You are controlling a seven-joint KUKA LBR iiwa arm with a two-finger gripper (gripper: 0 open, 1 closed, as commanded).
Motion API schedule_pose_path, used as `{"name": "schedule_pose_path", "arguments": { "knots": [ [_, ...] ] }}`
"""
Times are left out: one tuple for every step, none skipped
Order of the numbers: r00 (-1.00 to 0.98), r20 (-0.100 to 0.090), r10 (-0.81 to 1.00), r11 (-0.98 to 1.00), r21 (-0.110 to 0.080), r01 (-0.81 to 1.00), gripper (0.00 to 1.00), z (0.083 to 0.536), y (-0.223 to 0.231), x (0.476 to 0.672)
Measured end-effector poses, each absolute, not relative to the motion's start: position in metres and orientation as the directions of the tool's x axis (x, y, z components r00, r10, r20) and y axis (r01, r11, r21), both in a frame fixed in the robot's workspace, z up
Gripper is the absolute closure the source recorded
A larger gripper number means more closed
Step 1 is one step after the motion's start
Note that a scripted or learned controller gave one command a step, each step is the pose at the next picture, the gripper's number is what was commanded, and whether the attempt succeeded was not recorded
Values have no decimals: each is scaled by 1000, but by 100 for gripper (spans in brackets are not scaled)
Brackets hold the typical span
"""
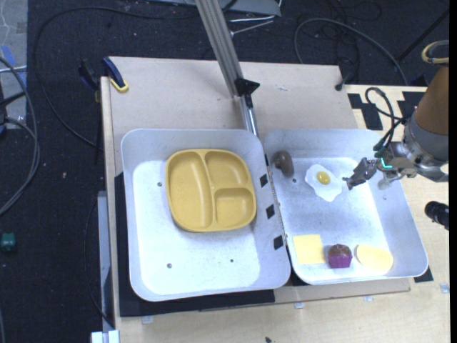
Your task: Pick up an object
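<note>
At the frame's right edge the gripper [365, 171] hovers just right of the fried egg [323, 181], fingers' spread impossible to tell

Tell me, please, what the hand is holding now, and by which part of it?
Nothing is seen in the hand. It hangs over the right bin, just to the right of the fried egg, with no object between its fingers.

Dark floor [57, 191], loose black cables [64, 120]
</note>
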State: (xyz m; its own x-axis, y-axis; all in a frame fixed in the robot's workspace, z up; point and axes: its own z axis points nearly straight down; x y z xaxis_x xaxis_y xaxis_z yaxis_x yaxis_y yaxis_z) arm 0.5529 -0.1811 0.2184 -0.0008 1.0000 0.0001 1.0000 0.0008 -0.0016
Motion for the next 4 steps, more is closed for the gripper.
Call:
{"name": "schedule_pose_path", "arguments": {
  "knots": [
    [-1,0,1000,1,0,1000,0,219,-181,553],
    [0,1,1000,0,-5,1000,0,163,-182,562],
    [0,1,1000,0,-5,1000,0,106,-186,569],
    [0,-1,1000,0,1,1000,0,93,-186,570]
  ]
}}
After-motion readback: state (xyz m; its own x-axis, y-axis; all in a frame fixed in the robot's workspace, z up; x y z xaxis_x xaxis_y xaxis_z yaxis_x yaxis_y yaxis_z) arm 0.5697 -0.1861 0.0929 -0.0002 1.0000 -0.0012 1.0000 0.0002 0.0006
